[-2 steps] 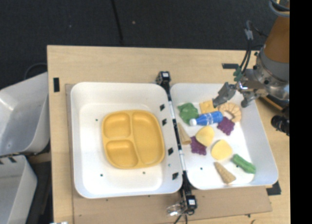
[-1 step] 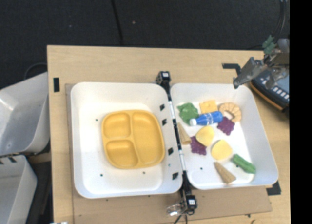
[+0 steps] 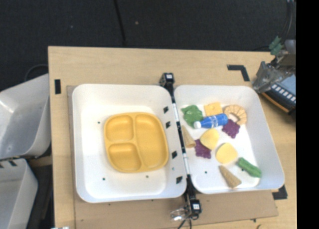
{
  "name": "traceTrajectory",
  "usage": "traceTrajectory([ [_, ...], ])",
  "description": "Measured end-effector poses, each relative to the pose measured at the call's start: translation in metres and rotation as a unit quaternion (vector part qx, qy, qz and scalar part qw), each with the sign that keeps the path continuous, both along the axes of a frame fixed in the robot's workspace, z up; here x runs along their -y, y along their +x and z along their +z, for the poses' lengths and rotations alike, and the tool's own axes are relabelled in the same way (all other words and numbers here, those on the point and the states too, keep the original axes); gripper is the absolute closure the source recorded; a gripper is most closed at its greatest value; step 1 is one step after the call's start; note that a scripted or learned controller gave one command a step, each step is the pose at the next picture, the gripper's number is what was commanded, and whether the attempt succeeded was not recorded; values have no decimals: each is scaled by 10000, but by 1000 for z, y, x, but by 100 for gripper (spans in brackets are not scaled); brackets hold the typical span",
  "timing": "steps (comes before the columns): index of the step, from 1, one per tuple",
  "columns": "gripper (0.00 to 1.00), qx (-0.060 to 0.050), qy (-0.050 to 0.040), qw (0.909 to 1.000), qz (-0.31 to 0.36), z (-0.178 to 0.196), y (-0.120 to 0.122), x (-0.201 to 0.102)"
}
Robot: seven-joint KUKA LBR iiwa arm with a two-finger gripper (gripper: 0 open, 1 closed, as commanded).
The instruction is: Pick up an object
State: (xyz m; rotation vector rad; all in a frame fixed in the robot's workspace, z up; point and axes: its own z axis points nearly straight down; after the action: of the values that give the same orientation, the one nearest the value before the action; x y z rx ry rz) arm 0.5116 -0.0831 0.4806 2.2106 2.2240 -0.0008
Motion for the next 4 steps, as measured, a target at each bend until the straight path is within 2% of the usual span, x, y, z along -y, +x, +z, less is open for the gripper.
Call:
traceTrajectory([
  [1,100,-42,23,10000,-8,-90,-23,-66],
  [2,100,-4,8,10000,-41,-63,-22,18],
  [4,100,-18,11,10000,-40,-93,-22,71],
])
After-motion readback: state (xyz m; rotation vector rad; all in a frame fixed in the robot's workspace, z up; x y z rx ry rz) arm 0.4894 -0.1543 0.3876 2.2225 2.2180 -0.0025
